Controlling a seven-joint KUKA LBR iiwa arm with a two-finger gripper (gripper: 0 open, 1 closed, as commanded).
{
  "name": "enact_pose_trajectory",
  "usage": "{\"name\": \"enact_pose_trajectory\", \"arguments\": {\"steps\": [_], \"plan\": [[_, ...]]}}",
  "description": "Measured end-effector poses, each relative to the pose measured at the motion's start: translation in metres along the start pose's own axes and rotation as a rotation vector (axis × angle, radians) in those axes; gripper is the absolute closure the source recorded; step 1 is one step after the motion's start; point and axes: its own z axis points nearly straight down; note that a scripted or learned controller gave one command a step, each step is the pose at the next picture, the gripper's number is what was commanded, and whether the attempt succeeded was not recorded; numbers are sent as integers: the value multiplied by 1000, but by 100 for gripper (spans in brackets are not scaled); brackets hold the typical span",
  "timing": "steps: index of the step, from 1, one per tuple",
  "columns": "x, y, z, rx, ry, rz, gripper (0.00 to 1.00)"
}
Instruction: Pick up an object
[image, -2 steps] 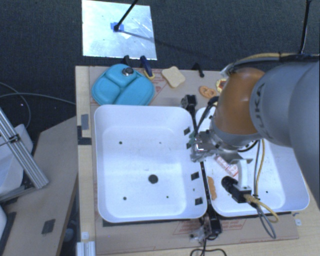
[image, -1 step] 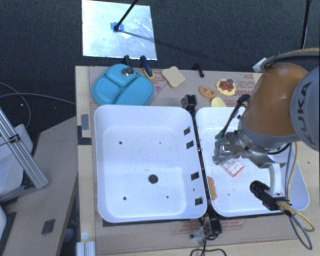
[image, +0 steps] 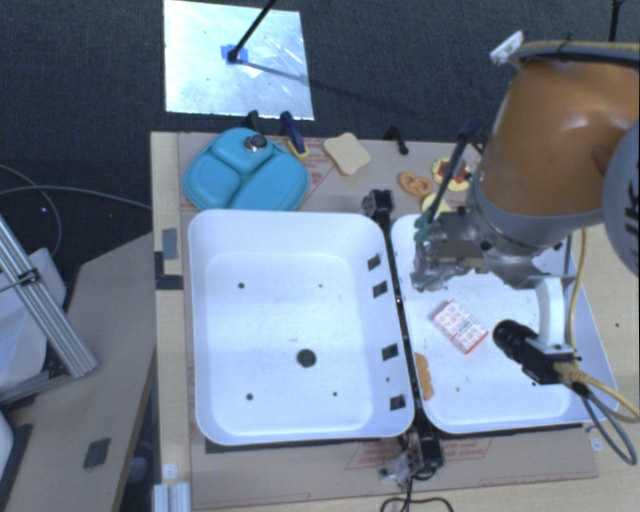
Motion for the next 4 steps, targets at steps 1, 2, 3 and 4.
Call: {"name": "enact_pose_trajectory", "arguments": {"steps": [1, 2, 3, 4], "plan": [[-43, 0, -43, 5, -2, 10, 100], [4, 35, 46, 10, -1, 3, 100], [-45, -1, -117, -9, 0, 8, 100], [-3, 11, -7, 12, -1, 3, 100]]}}
